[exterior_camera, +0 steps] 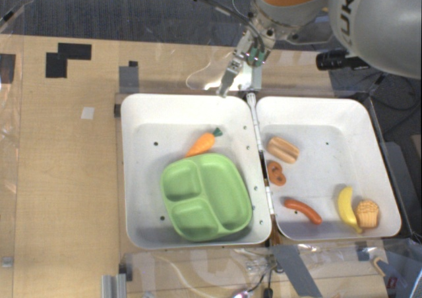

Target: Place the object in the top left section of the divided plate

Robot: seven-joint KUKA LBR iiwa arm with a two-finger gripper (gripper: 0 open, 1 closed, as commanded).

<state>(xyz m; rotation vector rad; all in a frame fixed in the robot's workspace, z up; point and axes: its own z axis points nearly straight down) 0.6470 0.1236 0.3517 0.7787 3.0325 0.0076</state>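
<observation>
The gripper [239,69] is hovering above the left bin's [142,158] far edge; finger state: indeterminate. The carrot [202,144] is touching the divided plate's [206,198] far rim, risking plate displacement during grasping.

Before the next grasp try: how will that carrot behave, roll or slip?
The carrot looks like a smooth toy, probably light and stiff, so fingers could slip on it. Its tapered round body may roll or pivot in an arc if nudged. It lies against the green plate's rim, which might block rolling that way but crowd a grasp.
</observation>
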